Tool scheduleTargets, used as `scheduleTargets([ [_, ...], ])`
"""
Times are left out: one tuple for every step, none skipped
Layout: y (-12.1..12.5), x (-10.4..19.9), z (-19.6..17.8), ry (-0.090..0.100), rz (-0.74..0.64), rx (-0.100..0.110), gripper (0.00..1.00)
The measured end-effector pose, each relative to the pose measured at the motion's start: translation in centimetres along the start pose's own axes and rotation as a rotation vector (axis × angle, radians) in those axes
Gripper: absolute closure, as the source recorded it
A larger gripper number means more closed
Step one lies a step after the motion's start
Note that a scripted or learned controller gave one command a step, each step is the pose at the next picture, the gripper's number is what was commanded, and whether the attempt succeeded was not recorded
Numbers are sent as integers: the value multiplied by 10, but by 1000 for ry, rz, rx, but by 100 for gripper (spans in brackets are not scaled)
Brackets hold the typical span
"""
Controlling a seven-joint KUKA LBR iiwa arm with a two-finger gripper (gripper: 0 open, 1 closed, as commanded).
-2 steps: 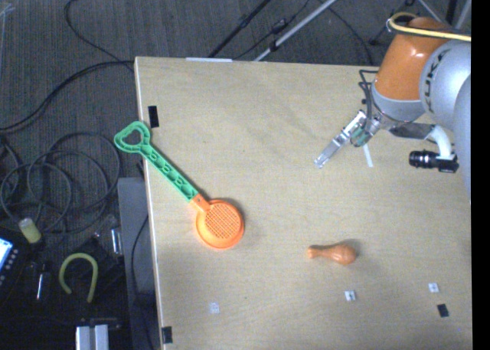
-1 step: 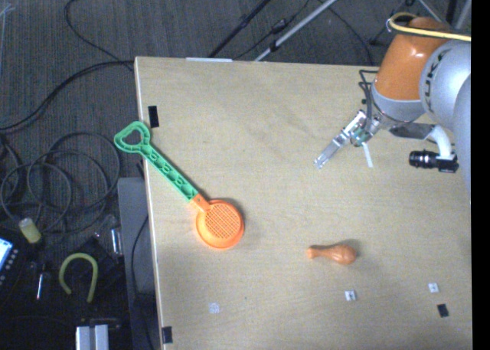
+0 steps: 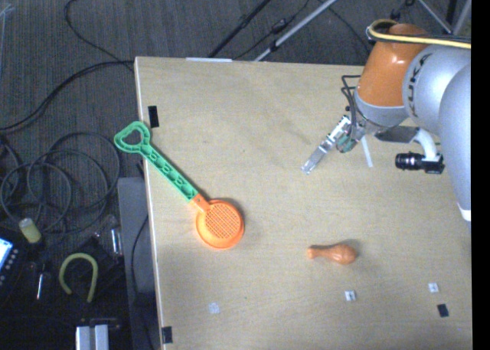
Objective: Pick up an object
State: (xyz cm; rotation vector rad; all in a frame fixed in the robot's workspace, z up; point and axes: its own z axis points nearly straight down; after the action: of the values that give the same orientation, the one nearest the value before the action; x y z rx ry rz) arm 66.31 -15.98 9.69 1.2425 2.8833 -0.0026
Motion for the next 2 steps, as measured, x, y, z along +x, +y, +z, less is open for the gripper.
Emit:
scheduleTargets([
  [-29,-28,-32,1,238,-2,0],
  [-8,-16,13,1,192,0,0],
])
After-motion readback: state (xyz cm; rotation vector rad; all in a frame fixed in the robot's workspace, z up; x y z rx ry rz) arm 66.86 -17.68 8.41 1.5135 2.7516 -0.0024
